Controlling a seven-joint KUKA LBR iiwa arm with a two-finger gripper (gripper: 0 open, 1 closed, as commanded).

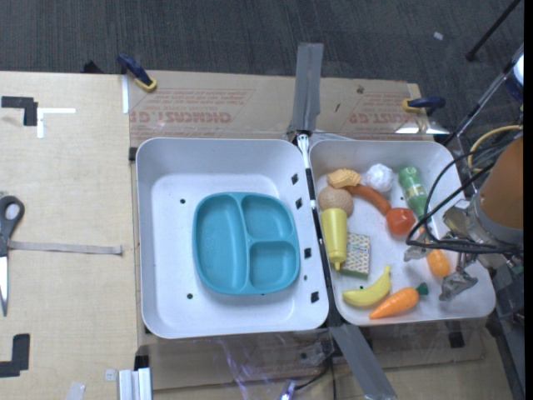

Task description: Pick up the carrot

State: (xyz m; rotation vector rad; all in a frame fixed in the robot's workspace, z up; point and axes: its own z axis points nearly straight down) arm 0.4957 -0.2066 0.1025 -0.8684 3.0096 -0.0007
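The carrot (pixel 395 302) is orange with a small green tip and lies flat near the front wall of the right bin (pixel 466 311), just right of a yellow banana (pixel 369 290). My gripper (pixel 438 267) hangs over the bin's right side, up and to the right of the carrot and apart from it. One metal finger (pixel 416 249) points left and the other finger (pixel 459 285) sits lower right. They stand spread, with a small orange toy (pixel 439 262) between them. The fingers are not closed on the toy.
The right bin also holds a yellow bottle (pixel 335 233), a tan ball (pixel 336 198), a checkered box (pixel 358 254), a red tomato (pixel 400 220), a green bottle (pixel 412 188) and a white lump (pixel 380 175). A blue divided plate (pixel 247 242) sits in the left bin (pixel 158 223). Cables (pixel 450 190) loop beside the arm.
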